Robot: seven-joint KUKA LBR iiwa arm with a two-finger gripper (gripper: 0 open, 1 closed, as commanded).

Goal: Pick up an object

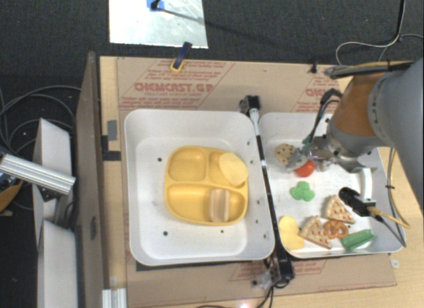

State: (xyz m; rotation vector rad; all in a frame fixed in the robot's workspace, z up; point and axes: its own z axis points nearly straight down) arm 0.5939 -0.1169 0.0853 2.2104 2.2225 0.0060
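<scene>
The pincer (310,157) is down in the bin (379,159) on the view's right. From here I cannot tell whether it is open or closed. A red piece (306,168) lies right at its tip, on the side nearer the camera, touching it or all but touching. Whether it is gripped I cannot say. Just beside the pincer, toward the other bin (142,234), sits a cookie (285,152). Below the red piece, a little farther from the pincer, is a green piece (303,192). Beyond that, well apart from the pincer, lie a yellow piece (288,231) and two wedges (318,233). The other bin holds a tray (182,197), far from the pincer.
</scene>
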